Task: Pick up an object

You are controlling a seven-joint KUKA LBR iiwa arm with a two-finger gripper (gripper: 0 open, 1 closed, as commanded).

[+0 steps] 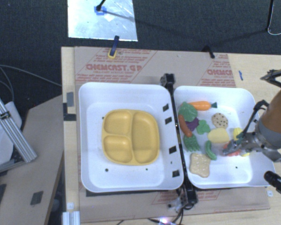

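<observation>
The right bin [239, 175] holds several toy foods: an orange carrot [200, 105], a green leafy piece [188, 112], a purple piece [193, 124], a brown cookie [219, 120], a yellow lemon-like piece [218, 135], a green pepper [210, 149] and a tan bread slice [200, 164]. My gripper [230, 149] is low in this bin, just right of the yellow piece, over something small and red. The arm comes in from the right.
The left bin [91, 125] carries a yellow divided plate [131, 136]. A black divider [175, 135] runs between the bins. The bench's cardboard top [131, 67] lies behind them. A metal frame [9, 125] stands at the far left.
</observation>
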